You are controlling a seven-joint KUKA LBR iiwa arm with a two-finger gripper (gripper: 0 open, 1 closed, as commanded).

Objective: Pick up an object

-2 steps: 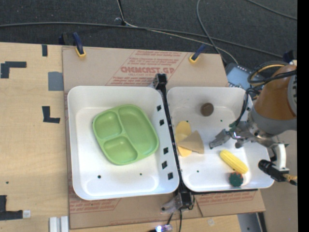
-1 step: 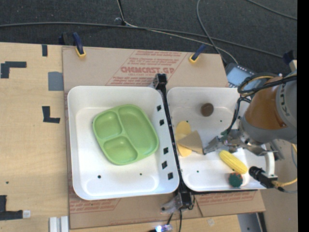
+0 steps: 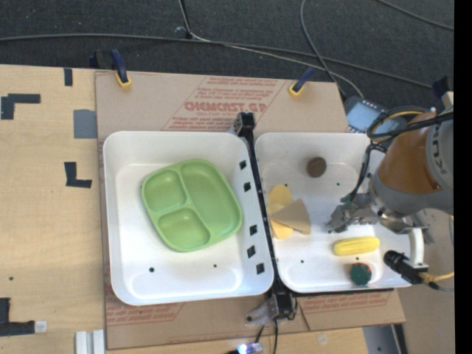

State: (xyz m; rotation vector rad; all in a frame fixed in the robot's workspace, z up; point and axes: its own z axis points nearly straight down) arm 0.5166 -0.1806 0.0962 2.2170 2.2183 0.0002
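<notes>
I see the gripper (image 3: 345, 217) low in the right bin (image 3: 295, 147), and the toy corn cob (image 3: 356, 246) lies just beside it at about five o'clock, its long axis from nine to three o'clock. The arm (image 3: 413, 169) comes in from three o'clock, wrist bent down. If the jaws are wide or narrow, I cannot tell; nothing is visibly held

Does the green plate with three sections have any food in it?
Empty. The green three-section plastic plate shows only bare green in every compartment.
</notes>
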